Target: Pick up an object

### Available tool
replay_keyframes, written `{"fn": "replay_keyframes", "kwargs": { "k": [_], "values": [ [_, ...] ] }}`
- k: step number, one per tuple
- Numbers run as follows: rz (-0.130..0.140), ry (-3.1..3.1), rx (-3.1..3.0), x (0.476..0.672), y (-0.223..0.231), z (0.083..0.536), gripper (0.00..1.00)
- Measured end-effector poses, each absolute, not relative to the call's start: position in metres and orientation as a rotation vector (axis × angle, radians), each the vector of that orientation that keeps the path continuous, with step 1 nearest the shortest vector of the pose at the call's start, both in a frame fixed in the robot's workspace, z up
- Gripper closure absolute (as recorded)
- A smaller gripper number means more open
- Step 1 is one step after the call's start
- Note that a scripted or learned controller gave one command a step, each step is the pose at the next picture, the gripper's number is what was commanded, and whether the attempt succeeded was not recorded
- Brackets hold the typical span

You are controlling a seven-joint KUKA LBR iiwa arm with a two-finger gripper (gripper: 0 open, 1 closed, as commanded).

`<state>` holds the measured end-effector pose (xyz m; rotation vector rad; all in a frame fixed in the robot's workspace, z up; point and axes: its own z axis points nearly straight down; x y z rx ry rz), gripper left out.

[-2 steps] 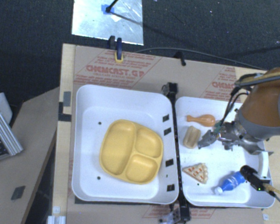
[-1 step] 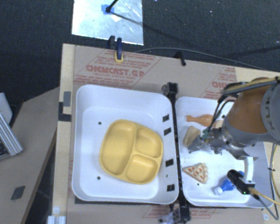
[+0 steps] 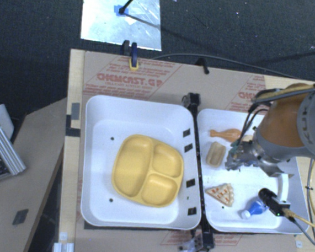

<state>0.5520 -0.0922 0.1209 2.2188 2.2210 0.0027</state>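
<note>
Grey metal at the wrist ends in the gripper, which is lowered inside the right bin. Whether it is parted or closed cannot be told; the mechanism reads as a dark blur.

Candidate objects, working outward from the gripper:
- Tan block: at 9 o'clock, just beside the gripper.
- Orange drumstick-shaped toy: at 11 o'clock, near.
- Pizza-slice toy: at 7 o'clock, apart.
- Blue-and-white item: at 5 o'clock, beside a black cylindrical part.

No object is visibly held.

The left bin, at 9 o'clock and well apart, contains a yellow divided plate.

Probable faults: the gripper sits between the block and the drumstick toy rather than over either, so a closure here may catch nothing or only nudge an object aside. The bin's centre wall stands close to the block and limits approach from that side.

The arm's orange band covers the bin's far right corner; anything beneath it is hidden.
</note>
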Motion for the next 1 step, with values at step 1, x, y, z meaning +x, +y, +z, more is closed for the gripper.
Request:
{"fn": "replay_keyframes", "kwargs": {
  "k": [1],
  "values": [
    [0.006,2.221,2.214,0.5599,-0.0971,0.1676,1.0]
  ]
}}
